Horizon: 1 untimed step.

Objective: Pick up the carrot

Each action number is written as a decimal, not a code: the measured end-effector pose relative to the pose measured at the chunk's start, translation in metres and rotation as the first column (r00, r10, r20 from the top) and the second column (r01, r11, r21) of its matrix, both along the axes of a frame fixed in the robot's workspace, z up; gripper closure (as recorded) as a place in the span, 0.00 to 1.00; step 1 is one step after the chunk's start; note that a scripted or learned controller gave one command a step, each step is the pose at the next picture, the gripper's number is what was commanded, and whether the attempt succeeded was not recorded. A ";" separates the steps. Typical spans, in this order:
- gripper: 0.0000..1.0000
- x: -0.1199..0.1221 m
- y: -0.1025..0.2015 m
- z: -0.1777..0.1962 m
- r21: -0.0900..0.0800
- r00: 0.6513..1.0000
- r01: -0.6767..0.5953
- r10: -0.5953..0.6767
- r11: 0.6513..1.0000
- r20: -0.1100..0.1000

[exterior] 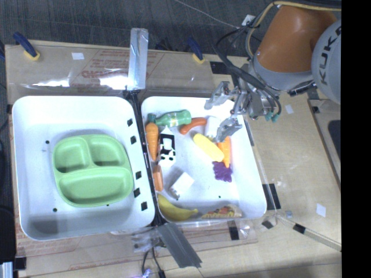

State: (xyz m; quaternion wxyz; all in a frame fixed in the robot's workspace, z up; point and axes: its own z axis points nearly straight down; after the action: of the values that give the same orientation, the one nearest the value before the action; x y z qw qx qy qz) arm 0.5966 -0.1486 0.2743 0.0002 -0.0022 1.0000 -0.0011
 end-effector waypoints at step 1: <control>0.00 0.010 -0.046 -0.067 0.002 0.991 0.131 -0.131 0.991 -0.004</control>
State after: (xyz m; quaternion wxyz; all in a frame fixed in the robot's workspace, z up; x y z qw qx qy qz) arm 0.6070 -0.1941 0.2074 -0.0020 0.0635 0.9980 0.0002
